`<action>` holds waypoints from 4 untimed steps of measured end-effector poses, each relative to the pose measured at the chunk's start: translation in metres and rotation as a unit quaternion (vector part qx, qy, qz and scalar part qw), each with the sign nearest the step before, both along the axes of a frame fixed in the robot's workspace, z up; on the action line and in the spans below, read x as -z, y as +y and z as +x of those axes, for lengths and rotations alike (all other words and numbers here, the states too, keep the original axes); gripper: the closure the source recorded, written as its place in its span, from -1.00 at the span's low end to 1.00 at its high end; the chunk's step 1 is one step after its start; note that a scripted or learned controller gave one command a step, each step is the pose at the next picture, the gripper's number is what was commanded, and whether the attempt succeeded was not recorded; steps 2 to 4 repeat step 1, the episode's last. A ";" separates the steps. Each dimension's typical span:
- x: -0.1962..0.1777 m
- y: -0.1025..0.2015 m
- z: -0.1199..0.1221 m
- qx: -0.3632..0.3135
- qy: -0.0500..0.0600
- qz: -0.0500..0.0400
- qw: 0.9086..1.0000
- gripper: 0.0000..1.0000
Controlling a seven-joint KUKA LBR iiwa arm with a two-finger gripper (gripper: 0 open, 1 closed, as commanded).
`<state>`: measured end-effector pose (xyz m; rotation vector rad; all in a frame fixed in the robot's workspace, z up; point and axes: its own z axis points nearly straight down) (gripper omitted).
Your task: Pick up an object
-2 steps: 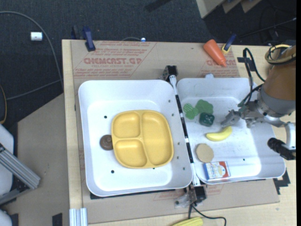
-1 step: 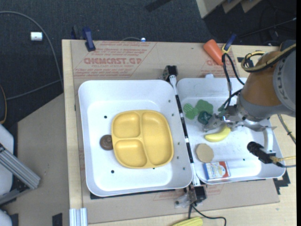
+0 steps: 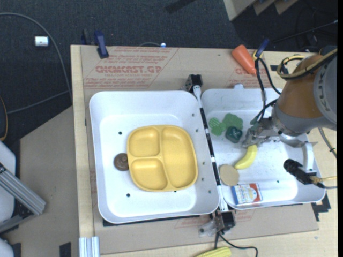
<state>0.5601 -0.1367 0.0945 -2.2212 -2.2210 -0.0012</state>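
Arm: grey with an orange band, reaching in from the right edge of the bench over the right bin (image 3: 268, 96).
End effector (image 3: 256, 137): low inside the right bin, just above the banana's upper end; whether it is open or closed cannot be told, and nothing is seen in its grasp.
Banana (image 3: 246, 157): yellow, lying slantwise near the middle of the right bin.
Green items (image 3: 225, 125): by the right bin's back left part, just left of the end effector.
Tan disc (image 3: 229, 174): near the right bin's front left corner.
Small carton (image 3: 247, 193): at the right bin's front edge.
Left bin (image 3: 107, 143): holds a yellow divided plate (image 3: 161, 157) at its centre, with a brown disc (image 3: 121, 161) touching the plate's left edge.
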 end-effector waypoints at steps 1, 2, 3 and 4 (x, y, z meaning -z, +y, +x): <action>-0.091 0.084 0.015 -0.001 -0.001 0.000 1.000 1.00; -0.091 0.084 0.015 -0.001 -0.001 0.000 1.000 1.00; -0.091 0.084 0.015 -0.001 -0.001 0.000 1.000 1.00; -0.091 0.084 0.015 -0.001 -0.001 0.000 1.000 1.00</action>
